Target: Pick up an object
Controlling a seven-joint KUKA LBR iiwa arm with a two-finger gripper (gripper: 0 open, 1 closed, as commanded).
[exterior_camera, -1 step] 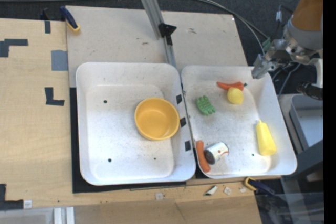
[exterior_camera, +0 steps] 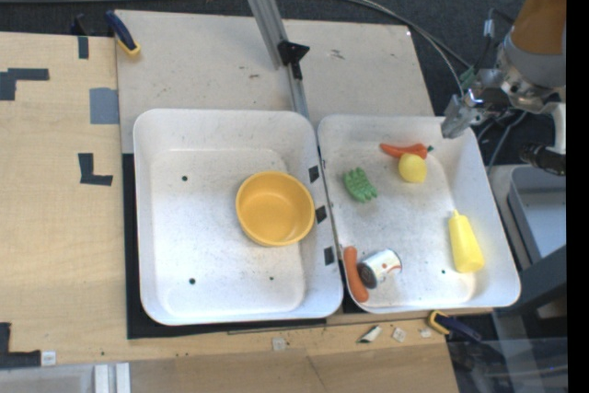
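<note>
The right bin (exterior_camera: 488,198) holds a yellow lemon-like ball (exterior_camera: 412,168), an orange carrot (exterior_camera: 403,149) just behind it, a green ridged toy (exterior_camera: 361,185), a yellow corn-shaped piece (exterior_camera: 465,241), a small silver and white can (exterior_camera: 379,266) and an orange sausage-like stick (exterior_camera: 354,273). A yellow bowl (exterior_camera: 274,209) sits in the left bin (exterior_camera: 166,198). My gripper (exterior_camera: 457,118) hangs over the right bin's far right corner, above and to the right of the carrot, with nothing visible between its fingers.
A slanted metal pole (exterior_camera: 262,0) with a black clamp rises behind the bins. Cables run across the bench's far side. A yellow-handled clamp (exterior_camera: 122,33) grips the far left corner, another (exterior_camera: 451,325) the front right edge.
</note>
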